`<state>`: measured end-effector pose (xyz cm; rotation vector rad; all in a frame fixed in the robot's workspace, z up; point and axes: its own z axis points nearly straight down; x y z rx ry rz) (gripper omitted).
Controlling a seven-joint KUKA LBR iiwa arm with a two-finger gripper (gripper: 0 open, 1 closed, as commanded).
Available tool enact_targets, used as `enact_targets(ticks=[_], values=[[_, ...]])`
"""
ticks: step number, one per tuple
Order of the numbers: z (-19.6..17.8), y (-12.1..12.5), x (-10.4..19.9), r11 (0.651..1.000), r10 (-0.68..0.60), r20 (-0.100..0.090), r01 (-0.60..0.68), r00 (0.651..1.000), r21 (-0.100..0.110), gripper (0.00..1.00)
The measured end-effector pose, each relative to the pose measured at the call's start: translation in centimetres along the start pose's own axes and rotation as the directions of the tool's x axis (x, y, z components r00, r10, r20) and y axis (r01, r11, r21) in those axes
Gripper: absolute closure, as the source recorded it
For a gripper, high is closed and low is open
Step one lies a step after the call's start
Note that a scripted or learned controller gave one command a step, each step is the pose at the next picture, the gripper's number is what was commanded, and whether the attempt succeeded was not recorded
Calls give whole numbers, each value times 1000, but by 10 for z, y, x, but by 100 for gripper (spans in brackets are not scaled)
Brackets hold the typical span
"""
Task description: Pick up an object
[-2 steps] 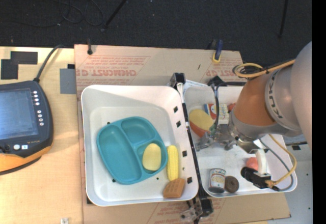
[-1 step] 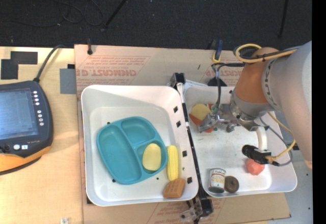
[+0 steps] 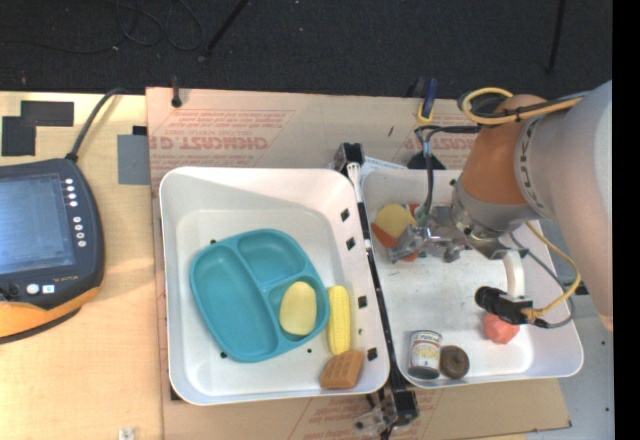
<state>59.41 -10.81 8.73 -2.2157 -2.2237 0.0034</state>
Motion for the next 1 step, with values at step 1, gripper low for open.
enact_targets(ticks=[1], values=[[0,0,0,1000,0,0,0,1000,0,0]])
